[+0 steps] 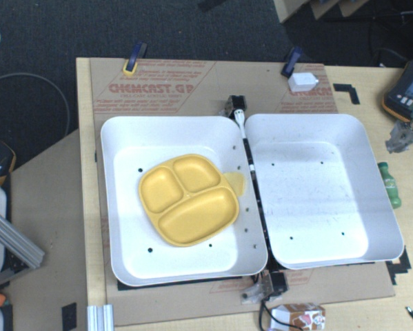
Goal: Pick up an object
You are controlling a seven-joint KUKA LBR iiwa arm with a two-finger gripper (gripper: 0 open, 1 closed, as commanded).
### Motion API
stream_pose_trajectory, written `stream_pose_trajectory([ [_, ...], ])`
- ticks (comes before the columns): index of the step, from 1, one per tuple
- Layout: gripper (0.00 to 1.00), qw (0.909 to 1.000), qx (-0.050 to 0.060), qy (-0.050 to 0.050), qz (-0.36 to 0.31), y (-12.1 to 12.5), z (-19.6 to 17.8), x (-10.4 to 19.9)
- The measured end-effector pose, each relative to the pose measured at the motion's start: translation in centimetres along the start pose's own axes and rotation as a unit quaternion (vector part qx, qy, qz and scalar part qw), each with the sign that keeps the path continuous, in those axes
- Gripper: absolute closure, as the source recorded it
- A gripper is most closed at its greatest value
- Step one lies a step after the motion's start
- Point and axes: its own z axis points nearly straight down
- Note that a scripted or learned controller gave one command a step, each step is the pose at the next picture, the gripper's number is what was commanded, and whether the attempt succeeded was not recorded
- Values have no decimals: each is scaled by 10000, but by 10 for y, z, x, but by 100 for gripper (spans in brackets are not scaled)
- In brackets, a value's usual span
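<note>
Yellow divided plate (187, 198) is seen flat in left bin (116, 150), something yellow tucked under its right edge. Gripper state cannot be told. Risk: shallow rim, wide body; slip likely.

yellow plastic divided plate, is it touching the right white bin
Apart. The camera view shows the yellow plastic divided plate lying inside the left white bin, with that bin's rim between it and the right white bin.
</note>
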Motion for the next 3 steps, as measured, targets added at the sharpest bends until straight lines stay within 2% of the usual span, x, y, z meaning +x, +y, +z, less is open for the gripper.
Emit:
stream_pose_trajectory([
  [2, 100, 10000, -15, -11, 2, -1, -21, 0],
  [3, 100, 10000, 19, 40, -58, 52, 0, 119],
])
